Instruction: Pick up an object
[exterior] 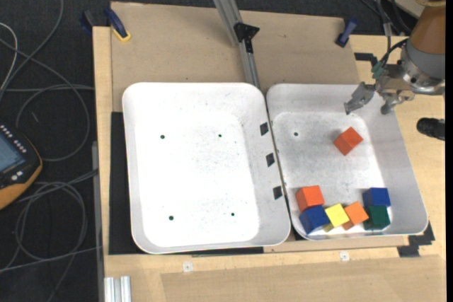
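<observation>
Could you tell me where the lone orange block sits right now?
In the camera view, the lone orange block lies in the right bin, toward its far half, apart from the block cluster and just below the end effector.

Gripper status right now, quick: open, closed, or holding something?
Gripper: open, holding nothing, above the right bin beyond the lone orange block.
</observation>
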You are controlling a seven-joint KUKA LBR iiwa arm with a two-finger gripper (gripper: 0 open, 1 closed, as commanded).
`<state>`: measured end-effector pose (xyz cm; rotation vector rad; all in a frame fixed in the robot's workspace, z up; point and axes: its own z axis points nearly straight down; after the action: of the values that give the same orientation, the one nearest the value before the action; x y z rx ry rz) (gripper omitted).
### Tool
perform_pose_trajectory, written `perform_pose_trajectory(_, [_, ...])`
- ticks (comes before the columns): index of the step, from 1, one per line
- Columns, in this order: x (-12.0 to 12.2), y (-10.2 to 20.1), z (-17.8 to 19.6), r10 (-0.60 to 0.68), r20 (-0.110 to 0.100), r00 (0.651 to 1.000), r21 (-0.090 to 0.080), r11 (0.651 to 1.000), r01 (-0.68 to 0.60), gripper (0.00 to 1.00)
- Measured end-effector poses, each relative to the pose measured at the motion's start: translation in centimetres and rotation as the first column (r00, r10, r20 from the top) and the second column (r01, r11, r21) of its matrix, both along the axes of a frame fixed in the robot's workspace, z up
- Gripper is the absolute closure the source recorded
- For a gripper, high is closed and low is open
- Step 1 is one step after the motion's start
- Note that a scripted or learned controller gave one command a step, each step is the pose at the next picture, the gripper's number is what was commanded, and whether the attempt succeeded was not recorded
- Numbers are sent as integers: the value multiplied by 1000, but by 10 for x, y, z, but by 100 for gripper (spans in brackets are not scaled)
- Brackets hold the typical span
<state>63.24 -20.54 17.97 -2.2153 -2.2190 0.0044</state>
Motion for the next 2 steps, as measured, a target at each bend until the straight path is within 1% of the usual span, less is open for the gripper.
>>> perform_pose_trajectory(1, [9, 4, -54, 1, 0, 1000, 0, 1000, -1, 0])
perform_pose_trajectory(2, [9, 5, -82, 1, 2, 1000, -1, 1000, -1, 0])
